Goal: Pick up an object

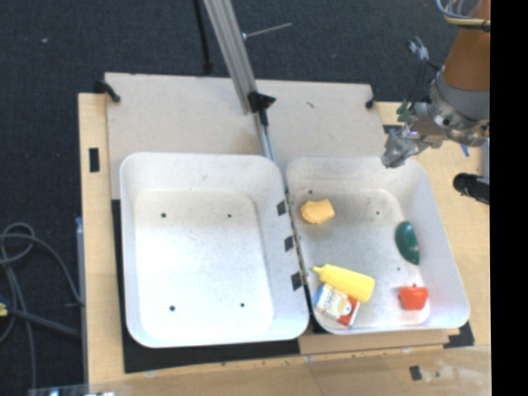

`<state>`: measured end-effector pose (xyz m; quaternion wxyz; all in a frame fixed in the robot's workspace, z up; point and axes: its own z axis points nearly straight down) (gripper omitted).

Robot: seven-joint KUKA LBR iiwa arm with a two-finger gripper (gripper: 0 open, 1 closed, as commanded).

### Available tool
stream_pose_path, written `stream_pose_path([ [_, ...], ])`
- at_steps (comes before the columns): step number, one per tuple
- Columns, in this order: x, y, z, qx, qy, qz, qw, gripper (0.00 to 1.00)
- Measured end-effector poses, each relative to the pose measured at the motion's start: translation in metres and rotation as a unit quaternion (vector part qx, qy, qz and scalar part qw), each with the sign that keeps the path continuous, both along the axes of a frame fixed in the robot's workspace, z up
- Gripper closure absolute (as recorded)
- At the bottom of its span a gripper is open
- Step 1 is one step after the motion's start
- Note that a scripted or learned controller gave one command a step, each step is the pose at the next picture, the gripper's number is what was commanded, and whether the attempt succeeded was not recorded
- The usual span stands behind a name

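Note:
The right bin holds several small things. A yellow lump lies near its left wall. A dark green oval piece rests by the right wall. A yellow bottle-shaped toy lies over a small printed box at the front left, and a red-orange piece sits at the front right. My gripper hangs above the bin's back right corner, apart from all of them, with nothing seen between its parts.
The left bin stands beside the right one. A slanted metal pole rises behind the bins, with a clamp at its foot. Cables lie on the floor at the far left.

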<state>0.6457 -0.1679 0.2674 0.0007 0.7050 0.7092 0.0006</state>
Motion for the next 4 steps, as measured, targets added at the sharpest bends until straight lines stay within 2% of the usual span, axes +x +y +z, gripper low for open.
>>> stream_pose_path([
  [1, -0.007, 0.048, 0.006, 0.0006, 0.0, 0.0, 1.0, 1.0],
  [2, -0.008, 0.095, -0.008, 0.0002, 0.001, 0.0, 1.0, 1.0],
  [3, -0.02, 0.146, -0.005, 0.0007, 0.001, 0.0, 1.0, 1.0],
  [4, -0.013, 0.2, -0.011, 0.0006, 0.0, 0.0, 1.0, 1.0],
])
